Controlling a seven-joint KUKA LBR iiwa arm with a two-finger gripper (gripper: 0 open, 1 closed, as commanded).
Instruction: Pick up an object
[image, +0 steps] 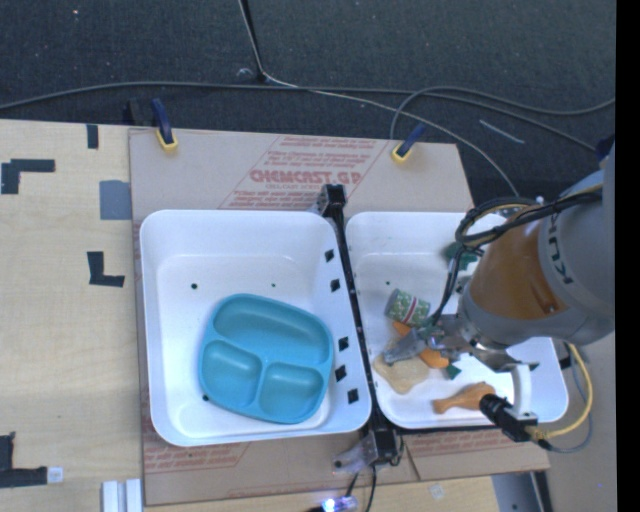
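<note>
My gripper is low inside the right bin, reaching in from the right over a small heap of objects. Just above it lies a green patterned piece. A small orange piece lies right beside the gripper, and a flat tan piece sits just below it. A tan-orange piece rests near the bin's front wall. The arm's grey and orange wrist covers the right part of this bin. I cannot make out anything held.
The left bin holds a blue divided plate. A black divider runs between the bins. Both stand on a cardboard sheet with two clamps at its far edge. Cables trail behind.
</note>
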